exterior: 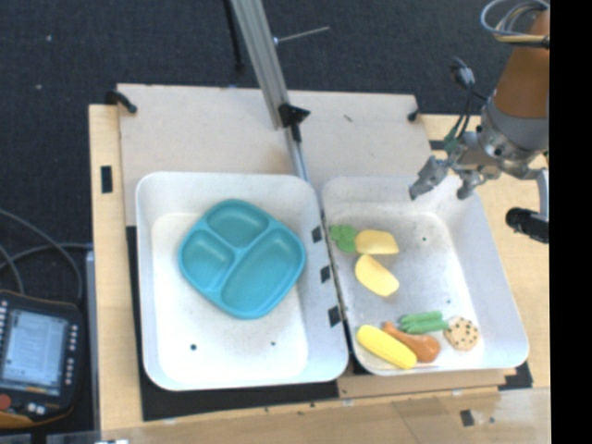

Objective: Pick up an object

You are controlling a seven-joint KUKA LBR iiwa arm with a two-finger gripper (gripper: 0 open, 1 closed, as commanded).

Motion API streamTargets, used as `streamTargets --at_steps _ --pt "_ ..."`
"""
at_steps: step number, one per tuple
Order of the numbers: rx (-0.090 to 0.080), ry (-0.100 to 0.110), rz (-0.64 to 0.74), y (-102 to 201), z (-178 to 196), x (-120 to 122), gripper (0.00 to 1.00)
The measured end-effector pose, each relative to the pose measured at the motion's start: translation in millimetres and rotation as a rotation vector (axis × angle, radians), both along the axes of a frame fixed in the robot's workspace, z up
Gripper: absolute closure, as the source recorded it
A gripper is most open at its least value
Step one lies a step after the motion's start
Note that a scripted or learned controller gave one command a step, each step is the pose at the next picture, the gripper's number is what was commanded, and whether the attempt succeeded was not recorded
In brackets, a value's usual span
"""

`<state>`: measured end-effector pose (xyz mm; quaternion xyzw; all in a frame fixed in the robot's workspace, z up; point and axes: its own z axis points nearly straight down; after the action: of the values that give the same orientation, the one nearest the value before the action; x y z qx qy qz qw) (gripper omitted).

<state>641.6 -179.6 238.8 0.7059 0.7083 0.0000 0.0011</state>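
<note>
End effector (447, 181) hangs over the far rim of the right bin (490, 248), two fingers spread apart w/ nothing between them, so it's wide and empty. Step in hand looks like the approach: no object grasped yet, arm (523, 86) up high at the right. Candidates all lie in the right bin: a yellow piece (377, 241) next to a green piece (343, 238) near the divider side, another yellow piece (376, 275) just below it, then along the near edge a yellow banana-like item (386, 347), an orange carrot-like item (416, 343) w/ a green bit (422, 321) on top, and a cookie (462, 333) beside them. Next move prob. calls for travel toward the near-left over one item, then a descent w/ fingers straddling it; the lone yellow pieces have more room around them than the crowded cluster. Left bin (157, 276) holds a teal divided plate (242, 258). Both bins sit on a pale wood counter (370, 123); a metal post (262, 49) rises from behind. Dark carpet floor (92, 26) around, a pendant screen (32, 345) at lower left.
</note>
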Motion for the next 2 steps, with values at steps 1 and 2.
streamTargets --at_steps 1,2 --pt "-0.001 0.000 0.000 0 0 0 0.00" --pt "0.000 0.006 -0.003 0 -63 -2 0.00"
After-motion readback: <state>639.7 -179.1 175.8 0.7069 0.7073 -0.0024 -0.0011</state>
